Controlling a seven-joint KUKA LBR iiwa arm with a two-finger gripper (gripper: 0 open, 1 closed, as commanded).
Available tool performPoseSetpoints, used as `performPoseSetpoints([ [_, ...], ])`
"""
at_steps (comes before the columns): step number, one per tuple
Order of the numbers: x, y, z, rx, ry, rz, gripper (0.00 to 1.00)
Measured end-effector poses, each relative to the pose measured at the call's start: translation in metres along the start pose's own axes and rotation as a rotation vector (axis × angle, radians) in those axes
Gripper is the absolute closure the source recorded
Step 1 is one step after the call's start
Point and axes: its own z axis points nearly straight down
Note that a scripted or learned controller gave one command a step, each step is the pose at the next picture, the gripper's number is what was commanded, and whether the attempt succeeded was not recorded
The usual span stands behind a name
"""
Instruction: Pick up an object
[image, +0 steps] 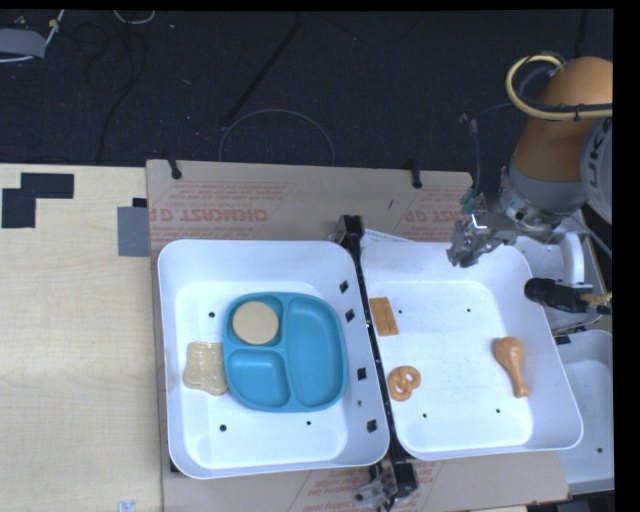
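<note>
Two white bins sit side by side on the table (70, 330), over a sheet of printed cardboard (300, 205).

The left bin (190, 270) holds a blue divided tray (300, 360) with three compartments. A round tan cookie-like disc (255, 322) lies in the tray's upper-left compartment. A pale, bread-like piece (205, 367) lies on the bin floor, touching the tray's left edge.

The right bin (450, 440) holds three loose things, well apart from each other:
- an orange rectangular cracker-like piece (382, 316) near the bin's left wall, toward the back
- a pretzel (404, 382), orange-brown, just below the cracker, also near the left wall
- a drumstick (513, 365), tan-orange, near the right wall, lying at a slant with the thick end up-left

The arm (565, 120) comes in from the upper right — orange band visible, yellow cable looped above it. The tool (468, 240) hangs over the back rim of the right bin, near its back-right corner, well apart from all three things in that bin. Nothing shows between its fingers. Whether they are spread or pressed together — cannot tell, the tool is small and dark against the rim.
</note>
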Motion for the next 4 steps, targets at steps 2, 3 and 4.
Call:
performPoseSetpoints([
  [2,0.103,-0.017,0.003,0.003,0.002,-0.003,1.00],
  [3,0.163,-0.030,0.008,0.005,0.002,-0.003,1.00],
  [4,0.220,-0.030,0.017,0.004,0.001,-0.004,1.00],
])
